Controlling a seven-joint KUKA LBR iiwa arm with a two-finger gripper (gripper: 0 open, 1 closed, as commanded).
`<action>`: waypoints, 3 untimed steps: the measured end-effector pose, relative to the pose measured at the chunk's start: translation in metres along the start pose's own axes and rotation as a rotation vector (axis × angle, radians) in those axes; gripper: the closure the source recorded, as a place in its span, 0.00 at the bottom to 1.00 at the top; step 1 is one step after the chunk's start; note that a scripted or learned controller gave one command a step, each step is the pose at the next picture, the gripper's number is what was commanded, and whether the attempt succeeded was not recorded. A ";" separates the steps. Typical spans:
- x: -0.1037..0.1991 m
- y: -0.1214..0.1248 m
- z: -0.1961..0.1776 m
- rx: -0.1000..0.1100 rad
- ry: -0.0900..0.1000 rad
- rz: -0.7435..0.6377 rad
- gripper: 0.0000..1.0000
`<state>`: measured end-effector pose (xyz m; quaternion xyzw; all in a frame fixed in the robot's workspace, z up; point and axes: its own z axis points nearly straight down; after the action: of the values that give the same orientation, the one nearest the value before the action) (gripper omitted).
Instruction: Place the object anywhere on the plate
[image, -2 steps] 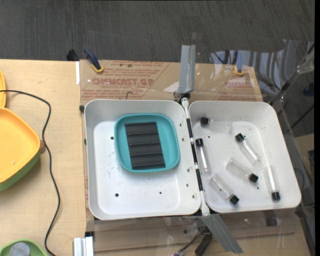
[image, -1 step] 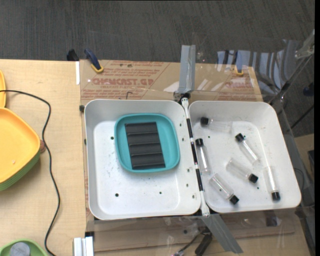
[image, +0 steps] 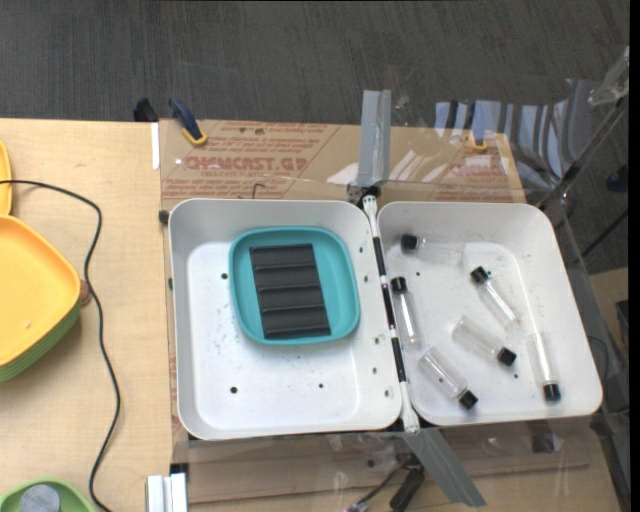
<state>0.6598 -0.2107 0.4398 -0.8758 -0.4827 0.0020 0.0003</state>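
Six clear vials with black caps lie in the right bin (image: 572, 300), none on the plate (image: 345, 292); one vial (image: 402, 312) lies along the bin's left wall, just beside the divide between the bins; another (image: 425, 246) lies near the far left corner, cap to the left; a third (image: 495, 294) lies slantwise near the middle; a fourth (image: 484, 342) lies just below it; a fifth (image: 446, 380) is near the front edge; the sixth (image: 541, 365) lies close to the right wall, cap toward the front. The vials are apart from one another. The plate, teal with rounded corners, sits in the far half of the left bin (image: 192, 340) and carries a dark ribbed insert (image: 290, 290). Whether the hand is apart or together cannot be told. Behind the bins lies printed cardboard (image: 300, 156); on the tabletop (image: 110, 190) to the left are yellow dishes (image: 30, 295) and a black cable (image: 100, 330).
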 end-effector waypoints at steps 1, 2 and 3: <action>0.000 0.000 0.000 0.001 0.000 0.143 0.00; -0.006 -0.004 0.002 0.004 -0.001 0.314 0.00; -0.014 -0.008 0.001 0.004 -0.001 0.488 0.00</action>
<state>0.6456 -0.2186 0.4387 -0.9664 -0.2570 0.0033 0.0012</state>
